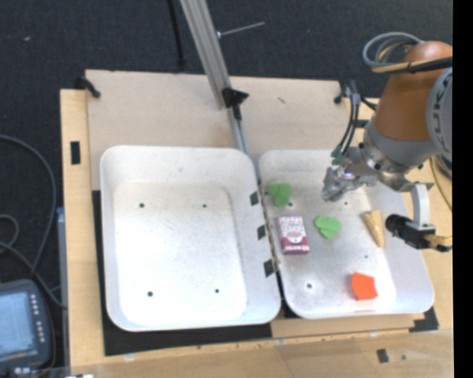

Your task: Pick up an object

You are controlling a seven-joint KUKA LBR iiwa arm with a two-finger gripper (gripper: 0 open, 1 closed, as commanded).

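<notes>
The right bin (402, 290) holds several small objects. A green piece (280, 194) lies near its left wall, a purple and white box (293, 235) sits below it, and a second green piece (328, 227) rests at the middle. A tan cone (373, 226) lies toward the right and an orange block (363, 286) sits near the front. My gripper (333, 190) hangs over the bin's upper middle, above and slightly right of the second green piece. Nothing shows between its fingers.
The left bin (110, 211) lies beside the right one, with a dark clip strip along their shared wall. A slanted aluminium pole (209, 50) rises from behind the bins. A black cable fitting (410, 231) hangs off the arm at the right.
</notes>
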